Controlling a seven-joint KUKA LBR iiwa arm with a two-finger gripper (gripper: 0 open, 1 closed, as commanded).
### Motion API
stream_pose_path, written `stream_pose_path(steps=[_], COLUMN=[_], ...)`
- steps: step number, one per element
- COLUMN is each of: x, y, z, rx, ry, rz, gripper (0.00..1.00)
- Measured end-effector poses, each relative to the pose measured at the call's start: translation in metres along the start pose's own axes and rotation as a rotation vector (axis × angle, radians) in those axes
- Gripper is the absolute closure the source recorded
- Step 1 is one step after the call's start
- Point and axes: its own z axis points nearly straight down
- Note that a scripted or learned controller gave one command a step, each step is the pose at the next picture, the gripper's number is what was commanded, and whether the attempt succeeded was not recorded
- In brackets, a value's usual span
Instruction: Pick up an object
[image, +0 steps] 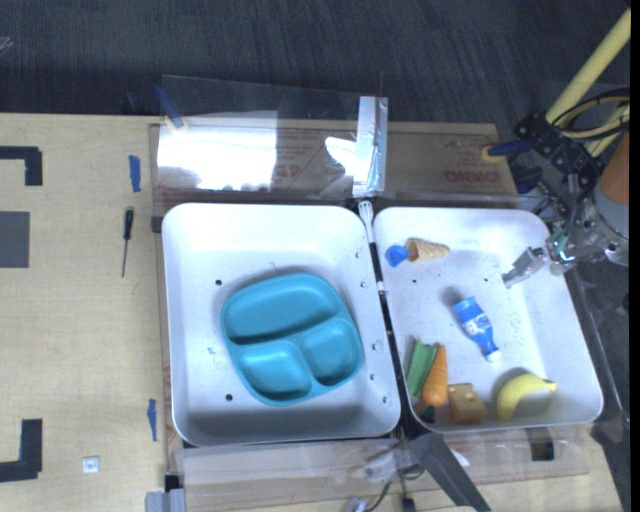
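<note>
The right bin (560, 330) holds several small objects. A blue bottle (476, 325) lies near its middle. A tan cone with a blue tip (418, 251) rests at the far left corner. Along the near edge sit a green piece (419, 366), an orange carrot (436, 374), a brown block (465, 402) and a yellow fruit (522, 392). My gripper (525, 265) hangs over the bin's far right side, up and to the right of the blue bottle and apart from every object.
The left bin (190, 300) holds a blue divided plate (290, 335). A clear plastic panel (270, 150) stands behind the bins. Cables and a yellow pole (590, 70) crowd the far right. A wooden bench top (70, 330) lies to the left.
</note>
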Motion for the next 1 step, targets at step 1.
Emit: stream_pose_path(steps=[1], x=[0.0137], y=[0.0234], z=[-0.0508], rx=[-0.001], ry=[0.0], rz=[-0.078], gripper=[0.0])
